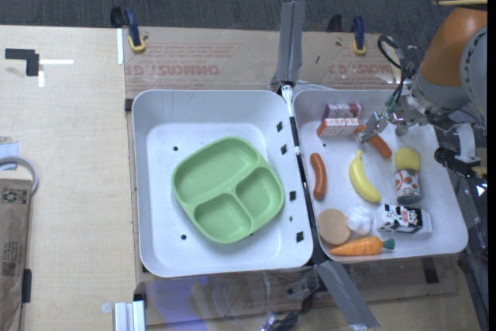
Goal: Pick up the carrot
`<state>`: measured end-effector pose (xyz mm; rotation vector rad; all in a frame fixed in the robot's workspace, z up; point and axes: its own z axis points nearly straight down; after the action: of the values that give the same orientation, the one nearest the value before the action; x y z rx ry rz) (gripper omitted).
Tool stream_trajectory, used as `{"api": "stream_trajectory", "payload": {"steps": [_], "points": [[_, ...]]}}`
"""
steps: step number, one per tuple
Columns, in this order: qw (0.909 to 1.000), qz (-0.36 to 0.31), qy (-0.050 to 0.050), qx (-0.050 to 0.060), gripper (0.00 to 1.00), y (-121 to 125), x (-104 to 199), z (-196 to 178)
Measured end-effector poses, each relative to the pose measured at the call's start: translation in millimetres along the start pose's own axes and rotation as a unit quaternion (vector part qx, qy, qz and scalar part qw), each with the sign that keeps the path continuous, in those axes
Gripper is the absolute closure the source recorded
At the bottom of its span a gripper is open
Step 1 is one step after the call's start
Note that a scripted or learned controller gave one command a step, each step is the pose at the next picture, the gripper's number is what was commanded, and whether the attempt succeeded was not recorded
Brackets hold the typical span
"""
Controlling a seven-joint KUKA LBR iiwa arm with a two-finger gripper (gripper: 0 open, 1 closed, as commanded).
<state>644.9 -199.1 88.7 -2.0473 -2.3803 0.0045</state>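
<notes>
The carrot [359, 247], orange with a green stub at its right end, lies along the front edge of the right bin [457, 232], below a tan round disc [335, 227]. My gripper [375, 131] is low at the back of that same bin, far from the carrot. Right under its tip lies a small orange-red stick-shaped piece [380, 146], touching or nearly touching it. The arm's orange band [449, 50] rises at the right edge.
The right bin also holds a pink box [341, 120], a red sausage [318, 175], a banana [361, 179], a lemon [407, 159], a small can [407, 187] and a cow-print carton [403, 219]. A green divided plate [227, 190] sits in the left bin [155, 167].
</notes>
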Motion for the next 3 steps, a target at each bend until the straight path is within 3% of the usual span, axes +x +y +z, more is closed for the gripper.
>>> {"api": "stream_trajectory", "payload": {"steps": [1,2,3], "points": [[0.9706,-0.241,0.001,0.000,0.00,-84,0,-100],[0.9693,-0.246,0.001,0.000,0.00,-95,63,1],[0.9275,-0.374,0.000,-0.001,0.00,-155,60,0]]}}
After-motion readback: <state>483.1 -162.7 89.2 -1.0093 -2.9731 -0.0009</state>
